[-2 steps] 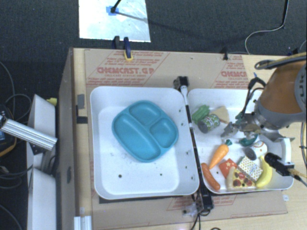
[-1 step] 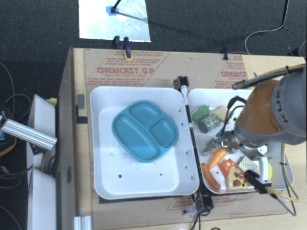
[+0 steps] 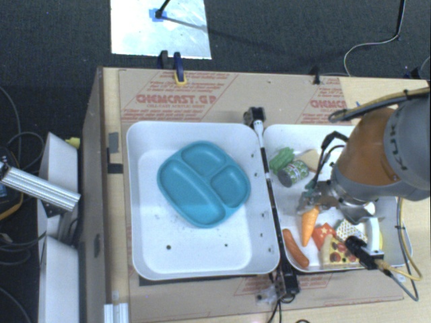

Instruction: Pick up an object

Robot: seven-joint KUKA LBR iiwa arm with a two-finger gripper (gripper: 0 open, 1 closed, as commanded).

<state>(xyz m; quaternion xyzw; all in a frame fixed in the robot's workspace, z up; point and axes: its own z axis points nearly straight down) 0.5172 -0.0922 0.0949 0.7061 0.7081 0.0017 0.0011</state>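
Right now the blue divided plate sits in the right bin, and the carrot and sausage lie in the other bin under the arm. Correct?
Not quite. The blue plate sits in the left bin, not the right. The rest holds: the camera view shows the carrot and sausage in the other bin, under the arm.

cam: one, fixed overhead | tilt: slanted down | covers: both bins [image 3: 202, 134] | arm [image 3: 377, 153]: enters right
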